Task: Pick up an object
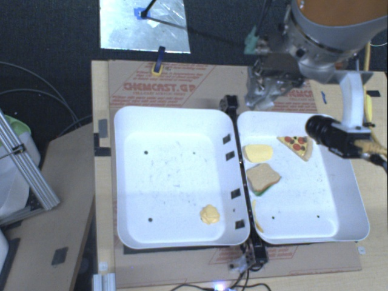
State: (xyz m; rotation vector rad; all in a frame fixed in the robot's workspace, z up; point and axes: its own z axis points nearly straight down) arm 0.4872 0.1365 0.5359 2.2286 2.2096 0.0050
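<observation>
**Gripper [267,91] over the far edge of the right bin [348,223], with the pickable pieces on its near side.**
You cannot tell whether the pincer is released or clenched. The yellow slice [258,153] is your closest target, straight toward the near side, with its long axis running left-right. The pizza wedge [297,145] lies to its right and the sandwich [262,177] nearer still. A yellow lump [210,214] sits well apart in the left bin [130,162]. Nothing seems to block the descent.
</observation>
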